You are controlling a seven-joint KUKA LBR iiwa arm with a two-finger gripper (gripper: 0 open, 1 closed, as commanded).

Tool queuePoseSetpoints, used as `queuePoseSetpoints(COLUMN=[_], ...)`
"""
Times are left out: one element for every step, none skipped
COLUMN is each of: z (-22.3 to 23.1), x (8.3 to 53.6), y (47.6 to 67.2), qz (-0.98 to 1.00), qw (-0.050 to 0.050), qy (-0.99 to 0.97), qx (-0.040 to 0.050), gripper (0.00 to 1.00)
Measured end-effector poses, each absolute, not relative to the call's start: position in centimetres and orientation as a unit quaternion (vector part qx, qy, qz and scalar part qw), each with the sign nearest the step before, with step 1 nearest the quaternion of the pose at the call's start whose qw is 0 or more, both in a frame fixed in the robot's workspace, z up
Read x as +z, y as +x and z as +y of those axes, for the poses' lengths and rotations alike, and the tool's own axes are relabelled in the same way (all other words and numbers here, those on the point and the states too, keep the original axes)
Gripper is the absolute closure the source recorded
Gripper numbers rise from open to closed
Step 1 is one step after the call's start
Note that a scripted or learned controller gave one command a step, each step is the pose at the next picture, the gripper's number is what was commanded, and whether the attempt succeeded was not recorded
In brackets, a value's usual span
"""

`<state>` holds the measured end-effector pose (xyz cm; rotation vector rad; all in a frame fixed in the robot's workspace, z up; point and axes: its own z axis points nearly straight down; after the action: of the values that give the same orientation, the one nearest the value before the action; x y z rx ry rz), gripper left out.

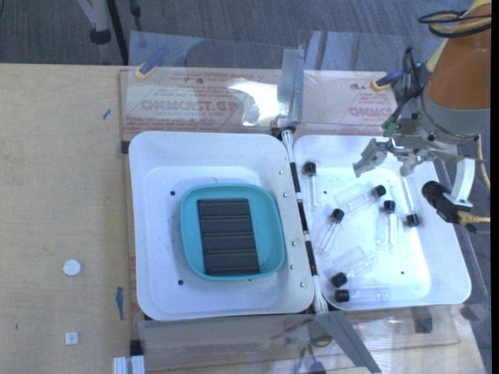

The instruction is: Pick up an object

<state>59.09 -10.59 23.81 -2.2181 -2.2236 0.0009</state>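
Note:
Several clear vials with black caps lie scattered in the right bin (444,279). One vial (360,201) lies near the bin's middle, another vial (408,199) to its right, and a third vial (368,294) by the front wall. My gripper (388,162) hangs over the back of the right bin, above and just behind these vials. Its fingers (369,159) are spread open with nothing between them. The arm's grey wrist and orange band sit at the upper right.
The left bin (148,209) holds a teal dish (269,224) with a dark ribbed insert (227,237). A divider rim (296,209) runs between the bins. Clear plastic sheets stand behind the bins. Wooden bench top lies to the left.

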Motion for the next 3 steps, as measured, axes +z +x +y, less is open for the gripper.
queuePoseSetpoints(z=[-10.4,-10.0,-10.2], x=[8.8,9.0,8.8], y=[63.1,57.5,58.6], qz=[-0.758,-0.743,-0.755], qw=[-0.003,-0.001,-0.003], qy=[-0.652,-0.669,-0.656], qx=[-0.0022,0.0001,-0.0017], gripper=[0.00,0.00,0.00])
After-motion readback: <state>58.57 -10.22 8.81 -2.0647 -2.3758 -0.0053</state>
